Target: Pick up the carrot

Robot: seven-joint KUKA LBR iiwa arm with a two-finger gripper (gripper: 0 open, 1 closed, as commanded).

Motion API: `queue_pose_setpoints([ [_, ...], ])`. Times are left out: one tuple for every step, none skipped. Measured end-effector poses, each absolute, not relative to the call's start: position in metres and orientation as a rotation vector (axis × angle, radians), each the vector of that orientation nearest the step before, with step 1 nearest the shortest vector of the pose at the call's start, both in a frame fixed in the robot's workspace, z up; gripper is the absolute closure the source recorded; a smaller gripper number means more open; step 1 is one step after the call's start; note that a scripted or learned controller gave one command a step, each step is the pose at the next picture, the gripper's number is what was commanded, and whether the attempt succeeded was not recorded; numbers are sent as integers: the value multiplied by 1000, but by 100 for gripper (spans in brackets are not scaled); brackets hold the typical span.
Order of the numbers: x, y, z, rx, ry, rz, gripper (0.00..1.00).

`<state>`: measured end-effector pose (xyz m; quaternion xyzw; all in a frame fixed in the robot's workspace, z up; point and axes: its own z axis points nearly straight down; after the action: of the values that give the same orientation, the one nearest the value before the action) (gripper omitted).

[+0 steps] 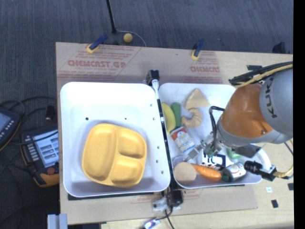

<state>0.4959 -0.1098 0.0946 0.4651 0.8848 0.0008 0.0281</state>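
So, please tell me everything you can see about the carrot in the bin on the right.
The carrot is orange with a smooth, plastic-like look, so it may be a toy. It lies flat near the front edge of the right bin, with its narrow tip pointing left toward a round tan item that it appears to touch. At its thick right end there is a dark green stub. The gripper is just above it in the picture, and the carrot is not between its fingers.
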Motion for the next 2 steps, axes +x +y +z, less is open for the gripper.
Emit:
queue_pose_setpoints([
  [486, -55, 186, 1230, 2885, 5, 0],
  [489, -102, 92, 1172, 2900, 6, 0],
])
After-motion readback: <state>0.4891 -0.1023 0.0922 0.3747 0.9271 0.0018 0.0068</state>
